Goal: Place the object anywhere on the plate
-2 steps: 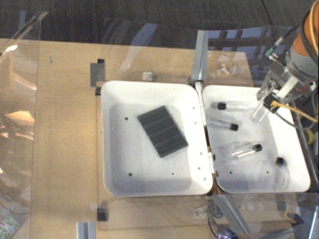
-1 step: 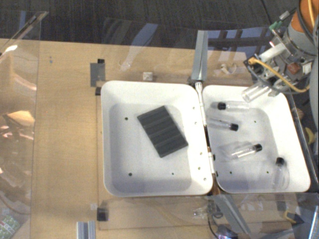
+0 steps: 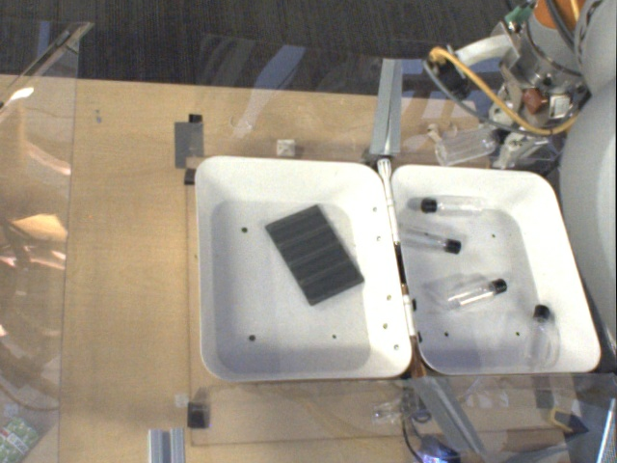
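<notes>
So, quick rundown from left to right:

Worktop (image 3: 116, 258): pale wood, with two white bins sitting side by side on it, touching at the middle seam.

Left bin (image 3: 217, 355): one item in it, a dark grey ribbed plate (image 3: 314, 255), lying flat and turned at an angle, a bit up and right of the bin's centre.

Right bin (image 3: 569, 350): four clear tubes with black caps, all lying down. One tube (image 3: 445, 204) is near the top left, a second tube (image 3: 432, 243) just below it, a third tube (image 3: 472, 292) around the middle, and a fourth tube (image 3: 543, 331) by the lower right corner. They're all apart from each other, and all in this bin, not on the plate.

Arm (image 3: 588, 85): one, grey with an orange bit up top, coming in at the upper right.

Claw (image 3: 501, 148): up beyond the right bin's far edge, over the worktop. There's something clear near it, but honestly I can't tell if the claw is wide, narrow or gripping anything.
</notes>
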Motion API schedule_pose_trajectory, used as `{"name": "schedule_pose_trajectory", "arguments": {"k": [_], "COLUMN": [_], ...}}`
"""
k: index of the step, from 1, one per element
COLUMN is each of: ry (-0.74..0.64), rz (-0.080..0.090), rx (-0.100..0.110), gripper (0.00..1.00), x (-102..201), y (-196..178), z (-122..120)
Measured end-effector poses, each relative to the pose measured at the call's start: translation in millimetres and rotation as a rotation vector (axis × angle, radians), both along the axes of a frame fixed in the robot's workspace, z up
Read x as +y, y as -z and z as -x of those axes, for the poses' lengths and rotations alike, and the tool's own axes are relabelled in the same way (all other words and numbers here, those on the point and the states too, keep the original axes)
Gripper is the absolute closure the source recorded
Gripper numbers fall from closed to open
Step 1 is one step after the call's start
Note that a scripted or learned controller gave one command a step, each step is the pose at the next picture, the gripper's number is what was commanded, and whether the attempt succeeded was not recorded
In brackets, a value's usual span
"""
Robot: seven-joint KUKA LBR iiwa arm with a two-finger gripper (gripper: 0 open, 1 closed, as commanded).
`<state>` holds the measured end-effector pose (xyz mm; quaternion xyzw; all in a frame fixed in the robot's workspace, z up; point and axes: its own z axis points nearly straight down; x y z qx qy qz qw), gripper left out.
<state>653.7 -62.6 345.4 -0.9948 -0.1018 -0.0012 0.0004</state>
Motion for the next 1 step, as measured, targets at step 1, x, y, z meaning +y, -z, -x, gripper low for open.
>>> {"name": "schedule_pose_trajectory", "arguments": {"k": [1], "ry": [-0.051], "rz": [-0.001], "rx": [0.001], "gripper": [1.00], "x": [28.9], "y": [-20.9], "z": [-8.9]}}
